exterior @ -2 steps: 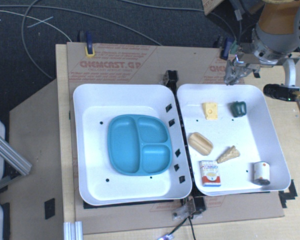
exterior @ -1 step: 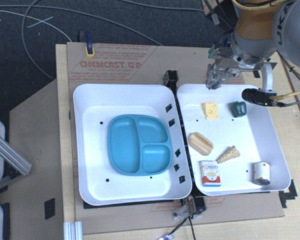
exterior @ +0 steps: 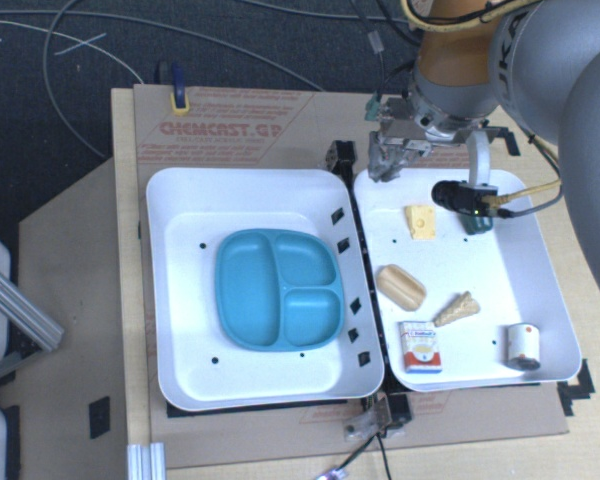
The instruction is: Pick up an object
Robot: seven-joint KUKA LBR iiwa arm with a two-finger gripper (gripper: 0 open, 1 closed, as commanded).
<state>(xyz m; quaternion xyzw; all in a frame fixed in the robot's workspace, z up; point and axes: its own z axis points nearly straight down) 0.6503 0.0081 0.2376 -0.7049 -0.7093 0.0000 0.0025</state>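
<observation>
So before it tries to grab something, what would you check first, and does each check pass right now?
1. Things to pick lie in the right bin: ok; cheese wedge, bread roll, small box, can.
2. End effector carries nothing: ok, nothing visible under it.
3. End effector above a target: not ok; it hangs near the bin's far left corner, short of the cheese wedge.
4. Items spaced apart: ok, none touch.
5. Finger opening: cannot tell.
6. Blue tray out of the way: ok, in the left bin.
</observation>
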